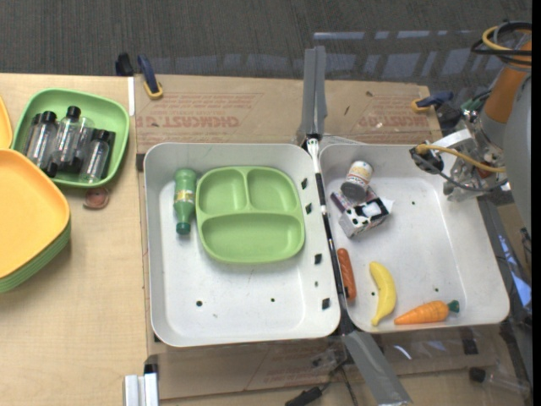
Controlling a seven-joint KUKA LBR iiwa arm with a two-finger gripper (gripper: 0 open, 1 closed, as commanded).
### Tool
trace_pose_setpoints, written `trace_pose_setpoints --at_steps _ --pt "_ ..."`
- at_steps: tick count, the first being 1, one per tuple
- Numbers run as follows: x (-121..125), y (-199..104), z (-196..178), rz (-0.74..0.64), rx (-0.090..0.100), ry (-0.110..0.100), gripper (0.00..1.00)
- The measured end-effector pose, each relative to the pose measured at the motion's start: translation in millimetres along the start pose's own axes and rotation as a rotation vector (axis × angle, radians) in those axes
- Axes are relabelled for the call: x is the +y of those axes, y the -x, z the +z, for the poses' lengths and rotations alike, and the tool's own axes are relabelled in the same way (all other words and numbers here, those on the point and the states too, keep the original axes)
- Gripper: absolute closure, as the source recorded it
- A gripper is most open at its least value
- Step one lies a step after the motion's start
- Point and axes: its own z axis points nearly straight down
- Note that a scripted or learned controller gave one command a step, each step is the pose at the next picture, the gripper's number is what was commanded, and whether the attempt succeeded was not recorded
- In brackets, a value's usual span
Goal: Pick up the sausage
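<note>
Nearest the camera in the right bin (486, 252), a carrot (423, 313) and a banana (383, 291) lie beside the sausage (346, 274), which rests against the bin's left wall. Farther back sit a small carton (363, 215) and a can (357, 178). The gripper (461, 176) hovers over the bin's far right edge, nothing between its fingers; whether they are spread or pressed together I cannot tell.

Single fixed camera above bench (76, 328), looking down at slant; both white bins (169, 311) fully framed.
</note>
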Motion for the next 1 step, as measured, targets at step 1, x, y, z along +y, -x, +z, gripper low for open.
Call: trace_pose_setpoints --at_steps 1 --pt "-42.8 7.7 -16.4 -0.003 -0.001 -0.001 1.00"
